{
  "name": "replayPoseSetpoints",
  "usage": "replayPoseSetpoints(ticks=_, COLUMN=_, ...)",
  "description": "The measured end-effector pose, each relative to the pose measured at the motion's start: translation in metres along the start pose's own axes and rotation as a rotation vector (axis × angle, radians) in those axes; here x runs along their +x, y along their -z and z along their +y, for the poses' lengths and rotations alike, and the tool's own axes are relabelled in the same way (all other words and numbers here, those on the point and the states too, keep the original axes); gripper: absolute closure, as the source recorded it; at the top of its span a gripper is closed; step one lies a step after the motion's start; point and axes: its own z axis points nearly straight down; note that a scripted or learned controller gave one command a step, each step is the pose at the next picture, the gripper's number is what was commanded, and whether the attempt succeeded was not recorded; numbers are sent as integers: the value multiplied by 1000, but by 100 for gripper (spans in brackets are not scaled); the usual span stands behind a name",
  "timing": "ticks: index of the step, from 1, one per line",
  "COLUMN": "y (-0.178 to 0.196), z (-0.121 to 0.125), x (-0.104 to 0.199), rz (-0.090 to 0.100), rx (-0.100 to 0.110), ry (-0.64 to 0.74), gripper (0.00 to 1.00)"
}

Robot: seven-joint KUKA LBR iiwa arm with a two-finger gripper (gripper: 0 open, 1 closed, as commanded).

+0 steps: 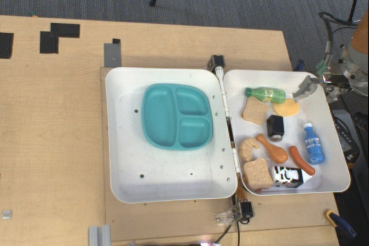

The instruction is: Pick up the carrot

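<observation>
Two shallow white bins are seen side by side on a wooden bench (pixel 57 124), photographed from above at a slant. The left bin (pixel 124 181) is occupied by a teal divided plate (pixel 176 116), set near its middle, its compartments bare. The right bin (pixel 340 181) is crowded with toy food, evidently gathered there as the stock from which items are to be picked.

The carrot (pixel 301 159), an orange-red stick lying at a slant, is found in the near right part of that bin. It is flanked by a blue bottle (pixel 312 144) just to its right and an orange drumstick (pixel 273 148) to its left, while a black-and-white packet (pixel 287 175) lies just nearer, touching or almost touching its lower end. A tight approach is therefore judged likely, with neighbours liable to be nudged.

Further back, a green bottle (pixel 265 93), a yellow piece (pixel 286 108), slices of bread (pixel 253 111) and a small black block (pixel 275 127) are spread across the bin.

The gripper (pixel 304 88) is held at the far right corner of the right bin, well apart from the carrot, reached in from the right. Whether its pincer is apart or together cannot be told from this angle. Nothing is seen carried by it, so the pick is judged not yet begun.
</observation>
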Motion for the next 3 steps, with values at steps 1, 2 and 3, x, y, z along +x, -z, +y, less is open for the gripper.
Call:
replayPoseSetpoints(ticks=1, y=-117, z=21, x=-17, rz=1, rx=1, ry=159, gripper=0)
replayPoseSetpoints(ticks=2, y=-157, z=62, x=-32, rz=-4, rx=-13, ry=237, gripper=0)
replayPoseSetpoints(ticks=3, y=-139, z=68, x=-31, rz=-10, rx=-30, ry=243, gripper=100)
